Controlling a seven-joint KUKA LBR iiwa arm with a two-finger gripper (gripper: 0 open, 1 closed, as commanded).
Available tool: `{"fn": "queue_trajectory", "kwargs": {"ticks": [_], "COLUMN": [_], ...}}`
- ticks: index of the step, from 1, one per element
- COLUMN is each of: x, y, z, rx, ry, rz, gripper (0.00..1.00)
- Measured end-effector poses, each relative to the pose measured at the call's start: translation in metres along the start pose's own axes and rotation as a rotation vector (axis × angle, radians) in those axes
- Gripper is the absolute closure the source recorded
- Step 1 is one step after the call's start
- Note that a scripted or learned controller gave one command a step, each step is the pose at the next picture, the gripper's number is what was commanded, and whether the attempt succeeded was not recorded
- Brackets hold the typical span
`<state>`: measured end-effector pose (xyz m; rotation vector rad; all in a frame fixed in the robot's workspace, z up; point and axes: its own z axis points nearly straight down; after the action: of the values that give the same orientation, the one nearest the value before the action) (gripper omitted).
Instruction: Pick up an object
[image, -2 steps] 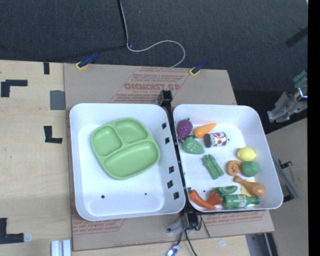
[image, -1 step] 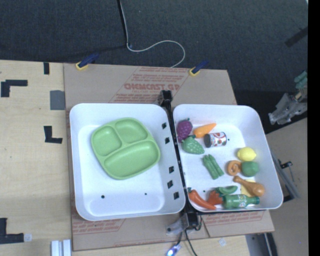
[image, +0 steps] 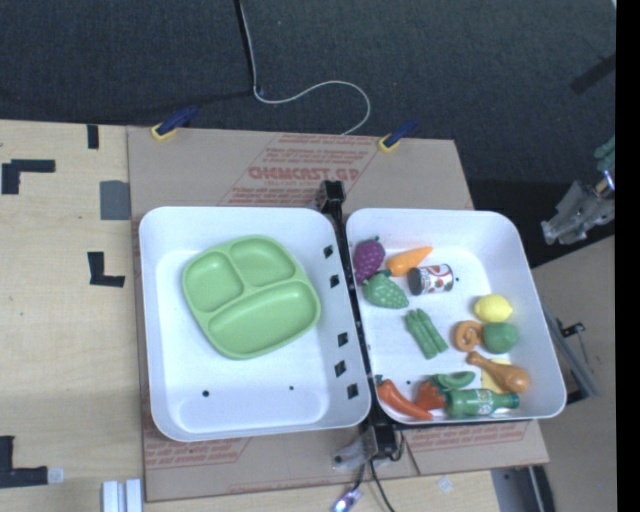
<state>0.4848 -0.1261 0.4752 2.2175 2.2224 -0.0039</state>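
The right bin (image: 505, 232) holds several toy foods. Purple grapes (image: 368, 256), an orange carrot (image: 410, 261) and a small can (image: 432, 279) lie near its far left. A green leafy piece (image: 385, 292) and green beans (image: 426, 333) sit mid-bin. A lemon (image: 492, 308), a green ball (image: 501, 337), an orange ring (image: 466, 335) and a drumstick (image: 498, 371) lie on the right. A green bottle (image: 480, 403) and a red pepper (image: 395, 398) rest along the near wall. My gripper (image: 578, 212) hangs outside the bin, beyond its far right corner, apart from everything.
The left bin (image: 160, 300) bears a green divided plate (image: 252, 294). Both bins rest on a cardboard sheet (image: 300, 165). A white cable (image: 300, 95) loops behind it on the dark floor. Black clips join the bins along the middle wall (image: 345, 330).
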Motion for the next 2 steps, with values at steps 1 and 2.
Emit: {"fn": "queue_trajectory", "kwargs": {"ticks": [1, 2], "x": [0.0002, 0.0005], "y": [0.0005, 0.0011], "z": [-0.0099, -0.0197], "rx": [0.0, 0.0], "ry": [-0.001, -0.002], "rz": [-0.001, -0.002], "gripper": [1.0, 1.0]}}
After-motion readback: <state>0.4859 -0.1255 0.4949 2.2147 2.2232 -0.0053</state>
